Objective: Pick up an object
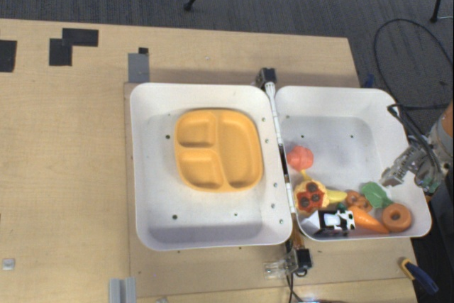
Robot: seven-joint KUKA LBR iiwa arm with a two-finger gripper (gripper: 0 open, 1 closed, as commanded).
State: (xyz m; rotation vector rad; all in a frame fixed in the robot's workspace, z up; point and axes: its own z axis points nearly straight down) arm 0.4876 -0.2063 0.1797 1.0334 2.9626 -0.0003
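Note:
The right bin (333, 117) holds a heap of toy food along its near edge: a pink-red piece (300, 157), a round pizza-like piece (310, 196), a yellow piece (335, 195), a green piece (374, 194), an orange carrot (365, 219), a brown donut (396, 216) and a black-and-white item (333, 221). My gripper (394, 175) hangs over the bin's right side, just above and right of the green piece. Nothing is seen in its grasp.
The left bin (152, 152) bears a yellow divided plate (216, 149). A clamp (267, 76) sits where the bins meet at the back. Black cables (411, 60) loop on the floor to the right. Dark tape marks (71, 45) lie on the bench at far left.

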